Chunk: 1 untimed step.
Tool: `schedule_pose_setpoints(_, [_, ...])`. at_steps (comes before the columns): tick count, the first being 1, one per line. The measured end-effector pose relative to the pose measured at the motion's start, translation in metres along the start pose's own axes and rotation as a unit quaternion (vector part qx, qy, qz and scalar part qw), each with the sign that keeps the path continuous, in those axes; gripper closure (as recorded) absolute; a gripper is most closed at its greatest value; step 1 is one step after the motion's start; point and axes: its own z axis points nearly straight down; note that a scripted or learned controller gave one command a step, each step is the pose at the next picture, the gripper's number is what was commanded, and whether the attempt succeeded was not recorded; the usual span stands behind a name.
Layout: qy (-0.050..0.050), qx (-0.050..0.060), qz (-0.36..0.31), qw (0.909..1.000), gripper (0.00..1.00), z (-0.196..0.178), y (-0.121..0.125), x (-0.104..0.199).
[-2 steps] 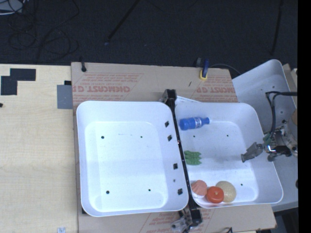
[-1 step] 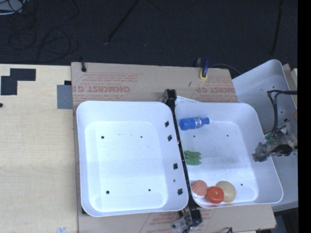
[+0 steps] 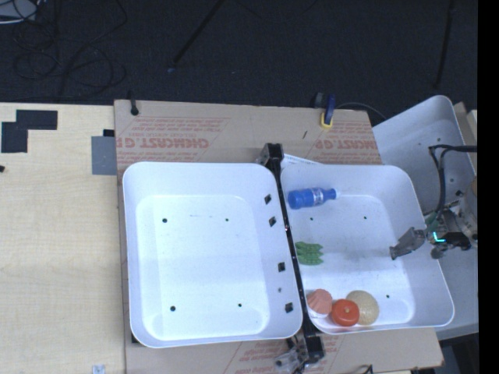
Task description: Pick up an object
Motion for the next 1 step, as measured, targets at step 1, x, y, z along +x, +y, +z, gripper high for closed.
schedule_pose_setpoints(1, [0.0, 0.0, -0.001, 1.0, 1.0, -0.0099, 0.0001, -0.0005])
